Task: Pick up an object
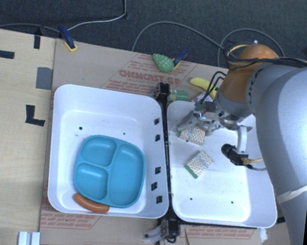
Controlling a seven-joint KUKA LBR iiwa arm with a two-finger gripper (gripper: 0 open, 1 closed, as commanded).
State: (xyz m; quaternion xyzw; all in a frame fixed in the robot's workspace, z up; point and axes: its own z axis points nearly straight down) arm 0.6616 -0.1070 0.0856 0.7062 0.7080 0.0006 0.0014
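My gripper (pixel 198 121) sits low at the right bin's (pixel 253 212) eleven o'clock, right over a checked sponge (pixel 195 135), presumably to grab it. I cannot tell its state. A second sponge (pixel 199 163) lies near, at five o'clock.

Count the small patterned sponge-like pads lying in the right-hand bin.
2. One pad lies near the bin's upper left, right under the tool; the other pad lies just below it, nearer the middle. The arm may hide more.
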